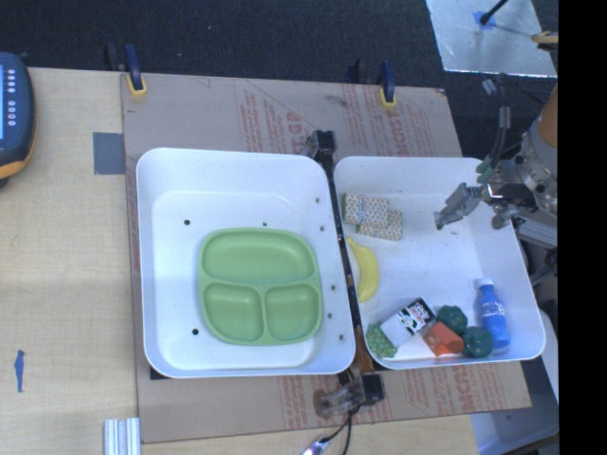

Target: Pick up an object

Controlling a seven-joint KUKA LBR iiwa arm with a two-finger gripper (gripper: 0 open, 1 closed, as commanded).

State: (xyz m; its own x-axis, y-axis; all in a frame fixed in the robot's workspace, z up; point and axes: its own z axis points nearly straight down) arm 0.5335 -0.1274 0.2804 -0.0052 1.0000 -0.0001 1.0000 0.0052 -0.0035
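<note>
— Two fingers of the gripper [477,207] stand apart, nothing between them, above the right bin's [432,173] far right corner.

— What's nearest?

— A patterned packet [372,215] near the far left corner; a yellow piece [365,268], blue bottle [490,316] and small packets sit along the near edge.

— The left bin [166,207]?

— It holds a green divided tray [259,285]. The arm enters low from the right.

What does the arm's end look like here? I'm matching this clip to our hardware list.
The gripper is a grey metal assembly with dark grey fingers and a small green detail near the wrist. An orange patch of the arm shows at the frame's right edge.
</note>
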